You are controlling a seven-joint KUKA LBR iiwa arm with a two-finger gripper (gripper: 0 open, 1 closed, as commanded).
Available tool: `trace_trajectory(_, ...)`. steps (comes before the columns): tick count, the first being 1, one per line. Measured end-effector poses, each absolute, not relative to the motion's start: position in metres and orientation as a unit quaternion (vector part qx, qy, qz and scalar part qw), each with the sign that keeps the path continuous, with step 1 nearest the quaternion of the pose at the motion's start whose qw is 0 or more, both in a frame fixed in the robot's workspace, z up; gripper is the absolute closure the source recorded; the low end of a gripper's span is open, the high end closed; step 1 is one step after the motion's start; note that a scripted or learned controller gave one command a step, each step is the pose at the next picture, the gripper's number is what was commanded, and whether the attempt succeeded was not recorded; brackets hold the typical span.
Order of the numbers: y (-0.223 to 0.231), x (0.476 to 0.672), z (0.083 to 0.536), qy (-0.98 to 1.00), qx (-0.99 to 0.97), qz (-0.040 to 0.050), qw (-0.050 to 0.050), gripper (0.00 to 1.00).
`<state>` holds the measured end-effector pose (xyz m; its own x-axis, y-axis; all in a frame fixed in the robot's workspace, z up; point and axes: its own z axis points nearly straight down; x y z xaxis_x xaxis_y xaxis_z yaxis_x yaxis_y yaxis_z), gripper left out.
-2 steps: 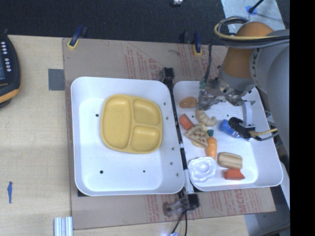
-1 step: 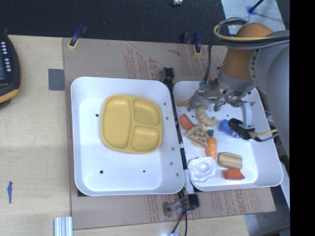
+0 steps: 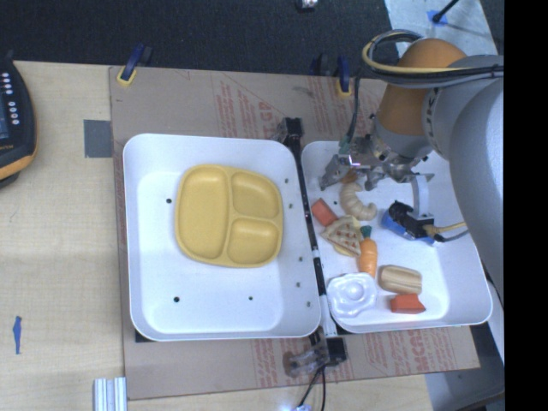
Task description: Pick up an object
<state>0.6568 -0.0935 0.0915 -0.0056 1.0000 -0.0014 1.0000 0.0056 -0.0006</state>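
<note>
My gripper (image 3: 353, 175) hangs low over the far left part of the right bin (image 3: 458, 302), right above a pale croissant (image 3: 354, 202). Below the croissant lie a waffle piece (image 3: 343, 235), a small orange-red block (image 3: 323, 212), a carrot (image 3: 367, 256), a fried egg (image 3: 352, 293), a bread roll (image 3: 400, 278) and a red piece (image 3: 408, 305). A blue object (image 3: 401, 222) sits to the right of the croissant. Nothing shows between the fingers.
The left bin (image 3: 150, 302) holds a yellow divided plate (image 3: 229, 215). The grey arm with its orange band (image 3: 428, 58) covers the right bin's far right side. A black controller (image 3: 13, 122) rests at the bench's left edge.
</note>
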Motion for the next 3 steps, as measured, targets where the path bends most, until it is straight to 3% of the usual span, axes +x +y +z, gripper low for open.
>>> trace_trajectory(1,-0.136,0.656,0.093,0.707,0.707,-0.0007,0.001,0.0)
trace_trajectory(2,-0.084,0.619,0.196,0.709,0.705,0.0,-0.001,0.0)
trace_trajectory(3,-0.109,0.569,0.177,0.708,0.707,-0.0037,-0.003,0.0)
